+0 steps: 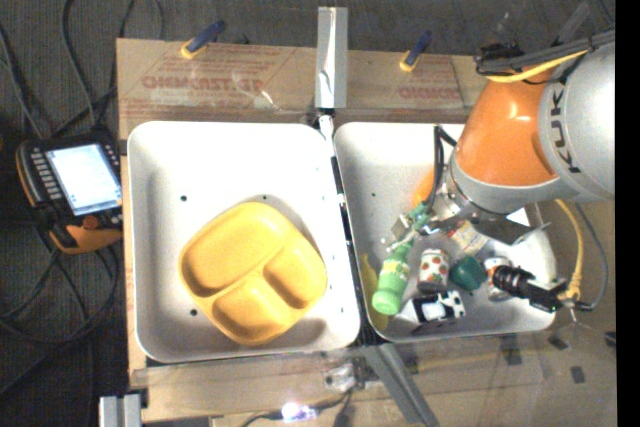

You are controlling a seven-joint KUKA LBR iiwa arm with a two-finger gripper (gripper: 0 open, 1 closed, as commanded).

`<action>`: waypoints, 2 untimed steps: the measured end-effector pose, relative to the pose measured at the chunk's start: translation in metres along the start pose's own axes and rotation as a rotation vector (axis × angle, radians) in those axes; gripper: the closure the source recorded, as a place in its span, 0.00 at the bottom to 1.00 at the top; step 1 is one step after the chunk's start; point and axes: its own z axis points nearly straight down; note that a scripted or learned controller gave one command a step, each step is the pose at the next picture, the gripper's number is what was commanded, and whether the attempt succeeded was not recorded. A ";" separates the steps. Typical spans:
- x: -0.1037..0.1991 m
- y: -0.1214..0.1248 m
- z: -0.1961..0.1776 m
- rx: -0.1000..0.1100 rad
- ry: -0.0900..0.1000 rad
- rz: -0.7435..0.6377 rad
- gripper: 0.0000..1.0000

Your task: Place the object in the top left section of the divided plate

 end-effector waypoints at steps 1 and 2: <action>0.016 -0.018 -0.016 0.002 -0.003 -0.092 1.00; 0.018 -0.005 0.008 0.003 -0.003 -0.153 1.00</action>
